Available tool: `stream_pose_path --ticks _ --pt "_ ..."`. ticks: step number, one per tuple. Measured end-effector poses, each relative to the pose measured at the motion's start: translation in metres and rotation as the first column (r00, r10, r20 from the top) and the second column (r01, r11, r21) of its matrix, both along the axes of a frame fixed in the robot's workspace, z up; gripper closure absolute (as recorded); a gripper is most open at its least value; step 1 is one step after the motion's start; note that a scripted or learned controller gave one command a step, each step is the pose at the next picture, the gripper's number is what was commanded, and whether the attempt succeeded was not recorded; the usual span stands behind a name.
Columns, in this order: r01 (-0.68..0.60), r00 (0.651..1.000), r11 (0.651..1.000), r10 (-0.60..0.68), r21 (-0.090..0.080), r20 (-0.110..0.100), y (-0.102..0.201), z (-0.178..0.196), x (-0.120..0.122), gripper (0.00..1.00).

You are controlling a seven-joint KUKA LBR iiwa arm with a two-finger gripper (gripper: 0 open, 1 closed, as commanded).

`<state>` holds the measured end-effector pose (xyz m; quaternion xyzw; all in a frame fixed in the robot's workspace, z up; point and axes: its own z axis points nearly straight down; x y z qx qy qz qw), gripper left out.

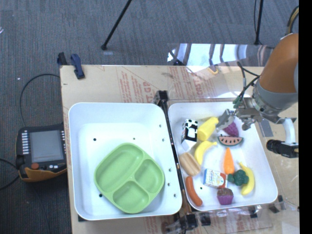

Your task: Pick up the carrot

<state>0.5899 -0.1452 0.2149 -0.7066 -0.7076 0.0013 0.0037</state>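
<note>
Carrot [228,161] tapered, smooth orange, beside ridged broccoli [238,178].

Dark grey carpet [97,23] across the floor, finely ribbed. Two thin black stand legs [119,18] splayed over it at top centre, a further dark pole [258,13] at top right. A brown bench top [122,82] with faint red print, seen at a slant from above. A blue clamp [76,65] fixed at its far left corner. On the carpet to the left, a grey handheld control pendant [43,150] with a screen and an orange edge, trailing a black cable [29,89] in a loop. A bright, glossy patch [209,55] along the bench's far edge, reflecting pale light.
</note>
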Motion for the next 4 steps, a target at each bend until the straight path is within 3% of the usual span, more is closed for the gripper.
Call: stream_pose_path --ticks 1,2,3,4 --pt "0.083 0.996 0.997 -0.083 0.002 -0.014 -0.059 -0.116 -0.038 0.00" --pt "0.087 0.996 0.996 -0.087 0.005 -0.005 -0.060 -0.101 -0.035 1.00" --pt "0.425 0.905 0.905 -0.425 -0.001 -0.004 -0.062 -0.072 -0.077 1.00" --pt "0.639 0.769 0.770 -0.639 -0.003 -0.008 0.009 -0.059 -0.102 1.00"
